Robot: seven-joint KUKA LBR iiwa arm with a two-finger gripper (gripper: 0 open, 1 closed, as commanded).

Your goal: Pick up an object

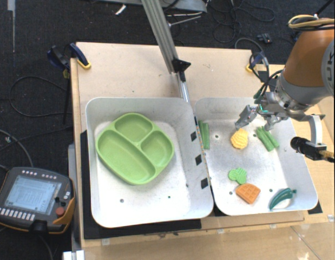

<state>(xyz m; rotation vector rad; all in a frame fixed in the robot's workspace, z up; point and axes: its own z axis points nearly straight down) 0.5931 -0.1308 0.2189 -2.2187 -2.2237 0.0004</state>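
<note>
My gripper (257,120) hangs over the back of the right bin (297,161), fingers spread open with nothing between them. Just below its left finger lies a yellow corn-like piece (239,140). A green stick (267,138) lies below its right finger. Further forward in the same bin are a small green leafy piece (238,175), an orange waffle-like piece (248,193) and a teal and white piece (281,197). Another green stick (204,135) lies along the bin's left wall.
The left bin (102,205) holds a green divided plate (135,147). A metal pole (163,28) slants up from between the bins. Clamps sit at the bench's back corners. A teach pendant (32,198) lies on the floor at left.
</note>
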